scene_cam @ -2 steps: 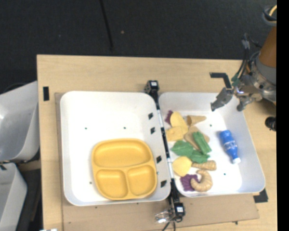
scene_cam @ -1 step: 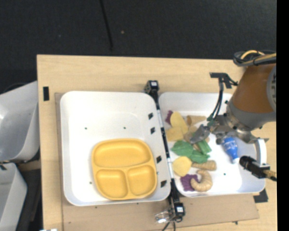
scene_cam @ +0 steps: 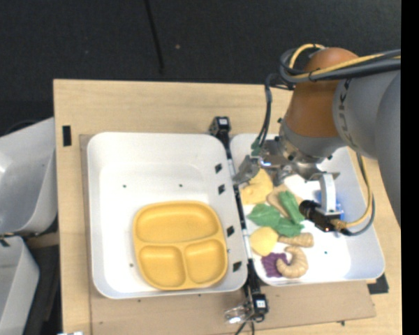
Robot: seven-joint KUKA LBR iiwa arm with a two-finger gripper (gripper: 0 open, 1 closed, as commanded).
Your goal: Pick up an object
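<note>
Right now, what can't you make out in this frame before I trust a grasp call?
- Gripper: the wrist above it covers the fingertips in the camera view, so finger state and any contact are unreadable.
- Toy pile in the right bin: pieces overlap, and the arm hides the upper ones; no reliable count.
- Purple piece: partly under a tan one, too small to identify.
- Yellow tray, left bin: fully visible.

Left bin [scene_cam: 126, 166] roomy beyond tray [scene_cam: 180, 244] — right bin [scene_cam: 356, 257] crowded.
</note>
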